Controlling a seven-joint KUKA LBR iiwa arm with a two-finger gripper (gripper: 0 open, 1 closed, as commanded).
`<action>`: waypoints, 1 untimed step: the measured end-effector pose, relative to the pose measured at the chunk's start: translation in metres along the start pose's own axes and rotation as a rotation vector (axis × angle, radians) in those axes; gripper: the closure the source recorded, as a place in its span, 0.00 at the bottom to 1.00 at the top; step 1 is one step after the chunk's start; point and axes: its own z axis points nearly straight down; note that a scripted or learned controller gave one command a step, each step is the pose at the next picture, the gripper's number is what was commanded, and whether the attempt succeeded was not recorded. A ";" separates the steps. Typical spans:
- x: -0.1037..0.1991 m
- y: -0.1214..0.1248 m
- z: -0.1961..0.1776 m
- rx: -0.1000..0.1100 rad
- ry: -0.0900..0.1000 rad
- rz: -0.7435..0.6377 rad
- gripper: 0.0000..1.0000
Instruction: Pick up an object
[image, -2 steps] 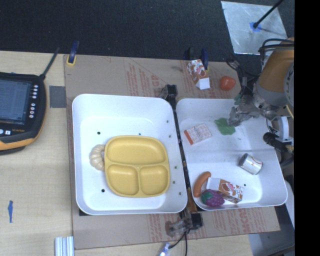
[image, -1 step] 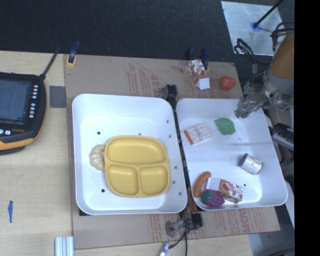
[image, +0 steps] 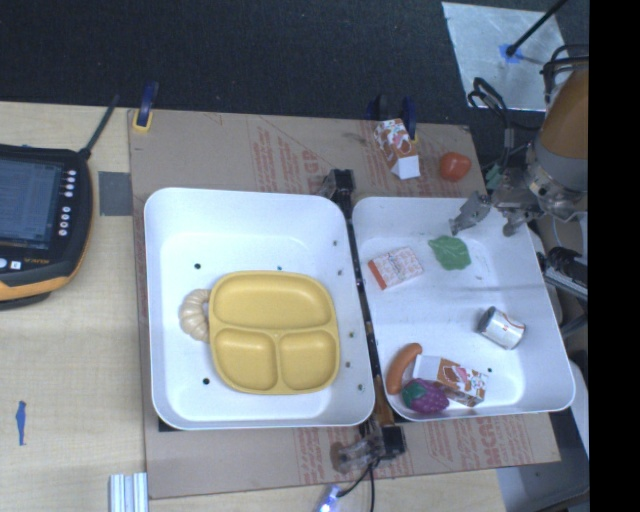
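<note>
My gripper (image: 490, 220) hangs over the far right part of the right bin (image: 530, 290), its fingers spread open with nothing between them. Just below and left of it lies a green leafy item (image: 450, 252). Also in this bin are a small red-and-white carton (image: 396, 267), a silver can (image: 500, 327), an orange sausage (image: 403, 367), purple grapes (image: 425, 397) and a brown-and-white box (image: 461, 380).
The left bin (image: 180, 240) holds a yellow divided plate (image: 273, 331) with a beige shell-like item (image: 194, 314) at its left edge. Behind the right bin, on the cardboard, stand a small carton (image: 397, 147) and a red ball-like item (image: 455, 166). A teach pendant (image: 35, 220) lies far left.
</note>
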 end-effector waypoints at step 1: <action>0.013 0.007 0.072 0.003 -0.001 -0.002 0.00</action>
